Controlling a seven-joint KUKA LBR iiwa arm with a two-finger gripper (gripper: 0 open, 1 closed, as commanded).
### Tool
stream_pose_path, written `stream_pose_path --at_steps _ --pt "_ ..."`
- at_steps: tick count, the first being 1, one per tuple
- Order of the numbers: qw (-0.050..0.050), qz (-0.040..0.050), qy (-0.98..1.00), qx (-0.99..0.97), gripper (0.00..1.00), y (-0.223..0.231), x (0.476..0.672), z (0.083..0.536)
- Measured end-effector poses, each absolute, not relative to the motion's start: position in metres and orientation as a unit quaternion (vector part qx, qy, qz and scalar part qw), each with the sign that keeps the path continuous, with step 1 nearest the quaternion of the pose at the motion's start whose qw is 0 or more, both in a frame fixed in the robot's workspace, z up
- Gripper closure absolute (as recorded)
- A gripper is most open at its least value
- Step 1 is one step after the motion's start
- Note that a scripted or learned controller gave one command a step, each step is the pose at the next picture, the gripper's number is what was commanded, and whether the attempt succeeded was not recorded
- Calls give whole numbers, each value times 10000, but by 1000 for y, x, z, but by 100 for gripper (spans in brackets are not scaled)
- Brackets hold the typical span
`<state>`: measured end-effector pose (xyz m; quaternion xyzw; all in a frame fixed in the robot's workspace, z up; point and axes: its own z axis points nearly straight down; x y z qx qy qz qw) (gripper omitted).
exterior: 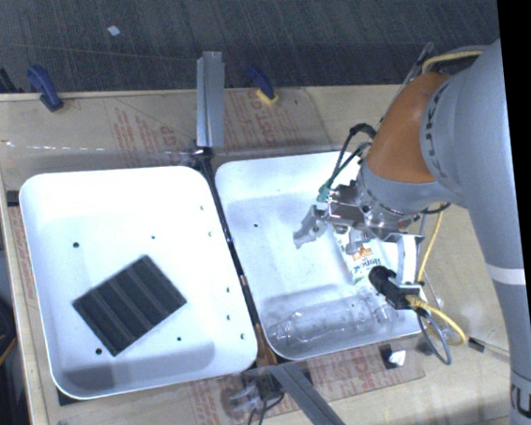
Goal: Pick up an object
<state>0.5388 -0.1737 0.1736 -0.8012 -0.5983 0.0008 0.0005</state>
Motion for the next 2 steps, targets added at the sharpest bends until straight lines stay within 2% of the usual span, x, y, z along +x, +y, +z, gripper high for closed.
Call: stream_pose_path --at_steps 1,2 --pt "-6 -12 -6087 -7934 0 -188 479 110" --pt "-13 -8 -6883 -7254 0 -176 501 93"
